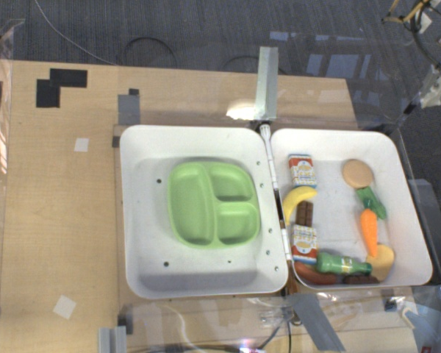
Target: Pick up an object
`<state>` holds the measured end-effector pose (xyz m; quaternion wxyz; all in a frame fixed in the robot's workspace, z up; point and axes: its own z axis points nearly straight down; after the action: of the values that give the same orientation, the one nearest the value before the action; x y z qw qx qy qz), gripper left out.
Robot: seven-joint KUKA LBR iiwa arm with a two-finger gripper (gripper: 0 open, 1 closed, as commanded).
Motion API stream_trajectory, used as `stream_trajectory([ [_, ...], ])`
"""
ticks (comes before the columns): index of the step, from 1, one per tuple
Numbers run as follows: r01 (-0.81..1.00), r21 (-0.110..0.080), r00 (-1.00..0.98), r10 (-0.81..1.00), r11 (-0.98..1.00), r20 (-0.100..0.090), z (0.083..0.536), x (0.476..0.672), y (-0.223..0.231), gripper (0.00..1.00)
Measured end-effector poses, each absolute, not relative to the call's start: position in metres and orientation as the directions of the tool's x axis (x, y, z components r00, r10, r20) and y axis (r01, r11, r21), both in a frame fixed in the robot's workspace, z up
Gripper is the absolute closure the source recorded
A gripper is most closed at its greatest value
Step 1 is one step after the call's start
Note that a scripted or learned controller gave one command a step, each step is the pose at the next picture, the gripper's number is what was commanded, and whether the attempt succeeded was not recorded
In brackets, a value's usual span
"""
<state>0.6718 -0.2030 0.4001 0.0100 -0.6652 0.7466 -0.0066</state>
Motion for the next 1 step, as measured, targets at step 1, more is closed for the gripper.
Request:
stream_trajectory([
  [1,-0.993,-0.033,-0.115,-0.993,0.115,-0.01,0.4138,0.6734,-0.2015,1.0],
])
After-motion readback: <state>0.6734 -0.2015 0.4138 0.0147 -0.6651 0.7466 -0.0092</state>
